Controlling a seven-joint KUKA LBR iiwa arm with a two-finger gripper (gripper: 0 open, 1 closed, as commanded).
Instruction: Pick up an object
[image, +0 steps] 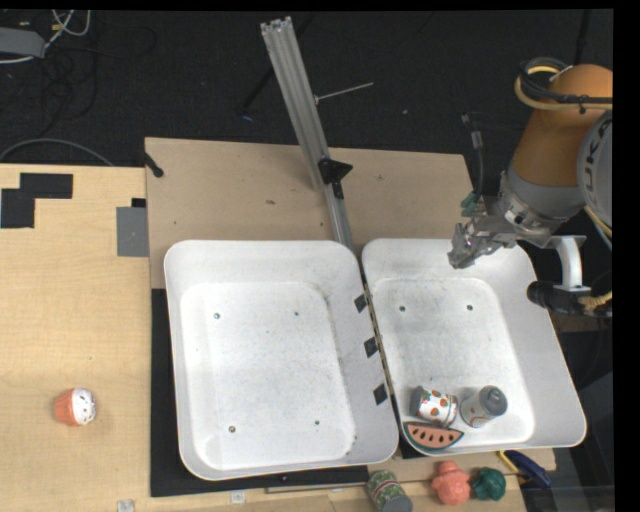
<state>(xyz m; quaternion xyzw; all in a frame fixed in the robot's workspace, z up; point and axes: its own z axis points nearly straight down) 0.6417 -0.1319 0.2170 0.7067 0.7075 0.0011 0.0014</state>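
White plastic everywhere down here: two shallow white bins, the left white bin (262, 352) and the right white bin (455, 335). My gripper (470, 246) hangs over the far corner of the right one, below the orange band on my arm (556, 125). Honestly I can't tell from this angle how wide it's set, but I see nothing in it.

So I'd say I'm at the approach step, nothing picked yet. The candidates sit clear across the bin in its near corner, well apart from me: one small white cup with red markings (435, 406), one grey metal can (487, 402) just beside it, and one toy watermelon slice (433, 436) lying at the near rim. Three in total. The next move probably calls for travelling to that corner and coming down on one piece without bumping its neighbours, which is tight since they're bunched up.

Off the bins: one orange-and-white ball (75, 407) on the wooden board to the left, plus one greenish can (385, 490), one pink lumpy toy (450, 482) and one green lumpy toy (488, 484) in front.
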